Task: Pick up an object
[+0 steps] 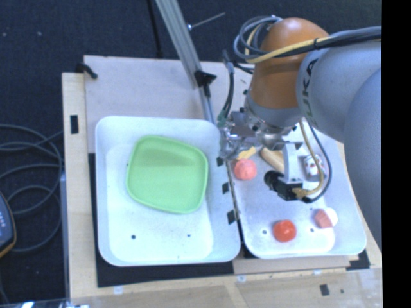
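Two shallow white plastic bins sit side by side under our single overhead view: the left bin (115, 236) holds a square pale-green plastic plate (168, 174), and the right bin (347, 239) holds the small things we might pick. Our gripper (239, 147) hangs low over the inner edge of the right bin, close to the divide between the bins, and we cannot tell how it is set, since the wrist hides it. Just below it lies a small pinkish-red round object (244, 169), seemingly the nearest candidate; a tan elongated piece (273, 158) lies just to its right, a red-orange ball (284, 230) lies further toward the near rim, and a pink-and-white lump (325, 218) sits well off to the right. To do this step well, we judge the descent should centre squarely on the pinkish object, clear of the bin wall, so it is not nudged aside. Our grey arm (347, 88) comes in from the right, its orange band (282, 63) above the wrist, pointing steeply down.
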`<action>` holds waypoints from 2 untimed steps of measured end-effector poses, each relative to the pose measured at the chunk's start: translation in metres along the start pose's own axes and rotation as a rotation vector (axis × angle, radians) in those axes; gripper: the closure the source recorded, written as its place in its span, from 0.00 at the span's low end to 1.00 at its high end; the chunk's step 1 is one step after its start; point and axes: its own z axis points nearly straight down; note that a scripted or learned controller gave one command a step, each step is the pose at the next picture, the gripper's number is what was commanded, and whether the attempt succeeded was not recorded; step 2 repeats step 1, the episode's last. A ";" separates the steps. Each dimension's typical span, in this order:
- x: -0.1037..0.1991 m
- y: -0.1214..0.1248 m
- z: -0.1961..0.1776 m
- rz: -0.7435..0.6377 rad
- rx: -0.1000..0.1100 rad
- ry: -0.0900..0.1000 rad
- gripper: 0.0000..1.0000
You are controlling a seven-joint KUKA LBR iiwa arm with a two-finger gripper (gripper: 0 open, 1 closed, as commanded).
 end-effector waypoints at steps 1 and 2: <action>0.049 0.008 0.021 0.001 0.002 -0.001 1.00; 0.049 0.008 0.021 0.001 0.002 -0.001 1.00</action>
